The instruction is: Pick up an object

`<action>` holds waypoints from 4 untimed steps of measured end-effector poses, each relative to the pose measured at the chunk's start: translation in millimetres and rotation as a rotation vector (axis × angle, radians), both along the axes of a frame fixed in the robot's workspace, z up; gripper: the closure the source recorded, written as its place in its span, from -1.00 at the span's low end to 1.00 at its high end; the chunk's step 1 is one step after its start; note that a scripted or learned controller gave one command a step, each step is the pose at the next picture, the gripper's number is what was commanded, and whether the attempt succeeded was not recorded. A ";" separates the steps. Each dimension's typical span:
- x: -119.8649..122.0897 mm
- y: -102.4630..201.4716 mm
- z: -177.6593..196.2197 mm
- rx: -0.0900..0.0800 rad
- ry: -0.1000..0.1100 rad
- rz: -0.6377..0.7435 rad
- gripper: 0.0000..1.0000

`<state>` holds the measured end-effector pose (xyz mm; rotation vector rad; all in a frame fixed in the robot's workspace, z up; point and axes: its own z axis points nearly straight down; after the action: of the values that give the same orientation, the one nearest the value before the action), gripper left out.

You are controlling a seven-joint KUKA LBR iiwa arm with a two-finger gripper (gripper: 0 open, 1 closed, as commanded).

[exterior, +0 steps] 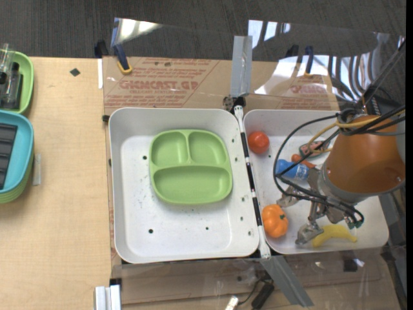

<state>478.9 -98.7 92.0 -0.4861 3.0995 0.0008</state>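
My gripper (pixel 307 230) is low in the right bin (pixel 381 241), under the grey wrist and its orange band. It sits right beside the left end of a yellow banana (pixel 335 235) near the bin's front wall. An orange pumpkin-like toy (pixel 274 220) lies just left of the gripper. A red tomato (pixel 259 141) rests at the bin's back left. A blue object (pixel 292 169) and a small orange piece (pixel 303 157) lie partly hidden behind cables and the arm.
The left bin (pixel 129 225) holds a green divided plate (pixel 191 166). Black cables loop over the right bin's middle. On the wooden bench at far left stand a blue tray (pixel 19 154) and a green tray (pixel 22 76).
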 end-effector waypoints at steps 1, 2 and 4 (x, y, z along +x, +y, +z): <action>1.2 -0.4 9.0 0.001 -0.003 -0.006 1.00; 23.5 51.9 99.7 0.001 0.001 -0.429 1.00; 6.1 197.5 0.7 -0.003 0.008 -1.216 1.00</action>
<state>485.0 98.8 92.7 1.3747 2.8290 -0.0056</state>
